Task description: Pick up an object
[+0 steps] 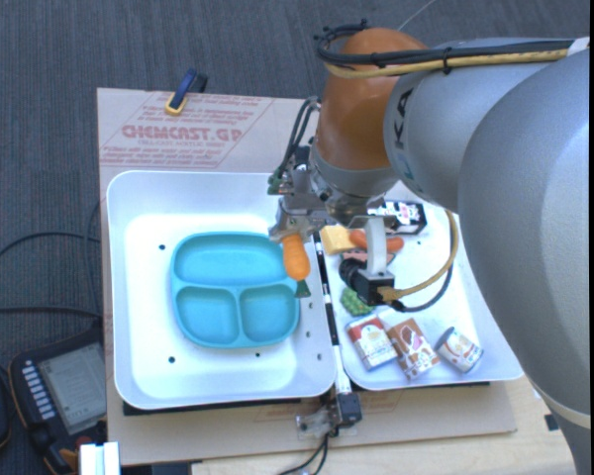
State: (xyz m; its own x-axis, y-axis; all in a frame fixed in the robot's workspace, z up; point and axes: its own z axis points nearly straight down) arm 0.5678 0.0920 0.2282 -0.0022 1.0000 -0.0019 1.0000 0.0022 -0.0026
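**Carrot at the rim, arm low over the divide**

The grey arm [495, 156] sweeps in from the right, its glossy orange band [361, 97] bulking large above the wrist. Below it the gripper [295, 228] sits right over the ridge where the two white bins meet. A smooth orange carrot [296, 257], tapered and plastic-looking, hangs just beneath the metal fingers at the upper right corner of the blue tray. It looks pinched between them, though the wrist hardware crowds the spot and the contact itself is hard to make out.

The left bin [129, 295] is shallow, glossy, with rounded corners, and the blue tray [233, 290] fills its middle: a moulded plate with three compartments, one long and two small, all with soft curved walls. There is open white floor around the tray on the left and along the near edge.

The right bin [495, 364] is busier. A green leafy piece [358, 302] lies near the divider, a black-ended part of the tool just above it. Two small printed packets [391, 342] lie side by side toward the near edge, and a little round tin [460, 349] sits next to them. Room there is tight under the arm.

Behind the bins, brown cardboard [178, 137] with red print, a blue clip [185, 90] at its far edge.
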